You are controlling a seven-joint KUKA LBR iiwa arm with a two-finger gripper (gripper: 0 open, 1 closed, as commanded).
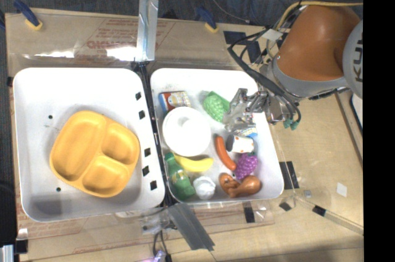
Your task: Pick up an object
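Right below the fingers of the gripper [237, 114] sits a small white cup [241, 144], probably the target since it's closest. Can't tell how wide they're spread, too blurry honestly.

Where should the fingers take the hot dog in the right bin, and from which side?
Probably across the middle of the hot dog, coming straight down. It lies flat and slim, running slantwise, so the fingers should close across its narrow width. It is crowded: the banana lies to its left, the grapes to its right.
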